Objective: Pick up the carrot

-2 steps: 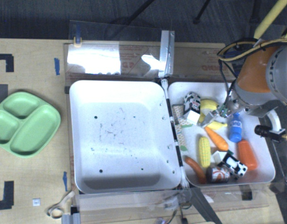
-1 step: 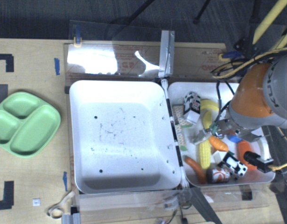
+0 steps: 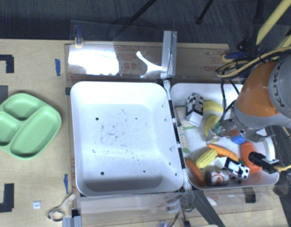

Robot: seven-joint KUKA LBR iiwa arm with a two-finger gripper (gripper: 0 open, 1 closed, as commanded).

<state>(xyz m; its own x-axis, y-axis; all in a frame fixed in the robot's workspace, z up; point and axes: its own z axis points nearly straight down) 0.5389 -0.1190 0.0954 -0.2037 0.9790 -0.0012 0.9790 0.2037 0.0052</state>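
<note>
carrot (image 3: pixel 222 151) | orange, tapered, smooth | lies in right bin (image 3: pixel 273 178)

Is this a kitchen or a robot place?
Most likely a robot lab, not a kitchen. A grey and orange robot arm reaches over two white bins on a wooden bench. The right bin holds toy food, such as a carrot. Cables and blue tape marks lie nearby.
</note>
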